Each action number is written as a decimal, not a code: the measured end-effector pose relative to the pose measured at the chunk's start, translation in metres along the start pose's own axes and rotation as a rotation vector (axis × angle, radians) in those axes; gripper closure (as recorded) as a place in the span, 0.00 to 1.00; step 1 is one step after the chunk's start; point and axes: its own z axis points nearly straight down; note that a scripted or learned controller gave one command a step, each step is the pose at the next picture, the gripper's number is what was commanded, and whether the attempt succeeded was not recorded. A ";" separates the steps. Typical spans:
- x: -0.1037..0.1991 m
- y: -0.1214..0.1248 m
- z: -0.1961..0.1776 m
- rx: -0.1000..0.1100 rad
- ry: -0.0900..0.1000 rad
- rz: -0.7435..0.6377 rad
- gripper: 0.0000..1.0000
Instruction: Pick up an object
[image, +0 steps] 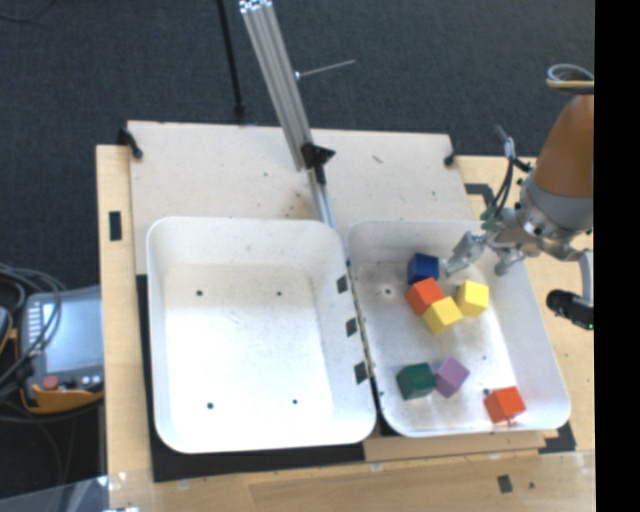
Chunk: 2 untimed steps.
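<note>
Nearest, an orange cube (504, 403) is seen; a blue cube (423, 267) lies at nine o'clock from the jaws (484, 253), whose state cannot be told.

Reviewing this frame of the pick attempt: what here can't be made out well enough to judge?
- Pincer: small and blurred in the camera view, above the right bin; open or shut cannot be told.
- Whether it touches the blue cube: the slanted view gives no height.
- Arm: upper part cut off by the right edge.
- Orange cube and yellow cube: touching or merely overlapping, unclear.
</note>
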 end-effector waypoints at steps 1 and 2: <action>0.000 -0.006 0.044 -0.001 0.000 0.001 0.00; 0.002 0.003 0.067 -0.021 -0.004 -0.001 0.00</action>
